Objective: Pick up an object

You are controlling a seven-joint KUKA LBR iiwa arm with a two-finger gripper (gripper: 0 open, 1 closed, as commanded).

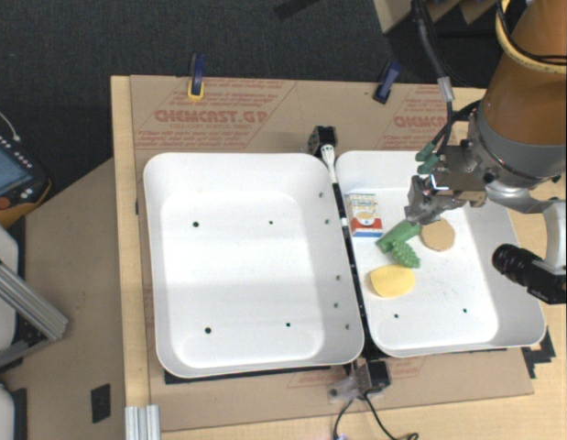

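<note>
One fixed cam above the bench (127, 246) — slanted downward, mid-range, both white bins (173, 246) in frame

Both bins (237, 177) were plain white with small dark dots. A green toy (398, 243), a yellow lump (392, 282), a tan disc (438, 236) and a white-and-orange carton (364, 214) showed. The desk (136, 246) was brown, printed with red lettering.

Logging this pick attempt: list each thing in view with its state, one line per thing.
gripper: low in the right bin, over the green toy; grip unclear.
green toy: lying in the right bin, beside the yellow piece.
yellow piece: lying flat.
tan disc: lying flat.
small carton: lying near the divider.
right bin: holds all four.
</note>
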